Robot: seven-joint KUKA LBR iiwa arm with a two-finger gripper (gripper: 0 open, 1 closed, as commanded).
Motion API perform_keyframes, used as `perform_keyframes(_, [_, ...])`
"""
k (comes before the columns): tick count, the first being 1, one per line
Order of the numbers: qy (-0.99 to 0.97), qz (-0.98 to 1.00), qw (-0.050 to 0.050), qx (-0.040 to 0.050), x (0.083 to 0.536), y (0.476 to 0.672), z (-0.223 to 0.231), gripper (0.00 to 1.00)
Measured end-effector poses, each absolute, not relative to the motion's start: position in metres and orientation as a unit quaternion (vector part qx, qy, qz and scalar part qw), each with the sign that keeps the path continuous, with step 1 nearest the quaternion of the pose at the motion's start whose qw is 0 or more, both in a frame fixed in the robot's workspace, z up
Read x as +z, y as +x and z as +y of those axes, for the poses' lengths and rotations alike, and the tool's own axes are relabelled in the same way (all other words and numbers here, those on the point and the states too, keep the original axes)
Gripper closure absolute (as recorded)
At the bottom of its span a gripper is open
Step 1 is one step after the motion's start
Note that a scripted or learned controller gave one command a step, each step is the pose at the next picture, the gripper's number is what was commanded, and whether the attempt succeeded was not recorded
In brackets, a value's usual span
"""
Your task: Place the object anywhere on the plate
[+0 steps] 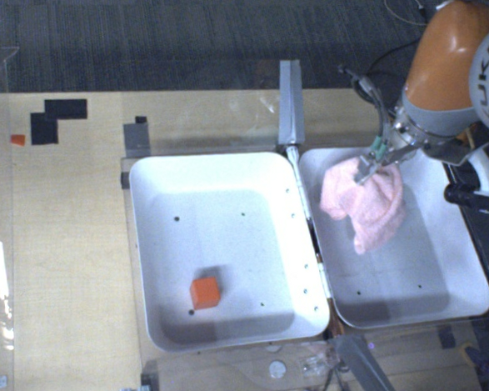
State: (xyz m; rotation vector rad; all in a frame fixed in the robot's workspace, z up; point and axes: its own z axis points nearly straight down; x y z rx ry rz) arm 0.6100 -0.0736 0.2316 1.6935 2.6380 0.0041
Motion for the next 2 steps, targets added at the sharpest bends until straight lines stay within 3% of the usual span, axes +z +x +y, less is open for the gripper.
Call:
perform_keyframes(1, [0.537, 0.843, 0.003, 0.0014, 0.226, 0.612, -0.071, 1.00])
perform_keyframes(2, [0.358, 0.934, 0.005, 0.0020, 0.237, 0.608, -0.019, 1.00])
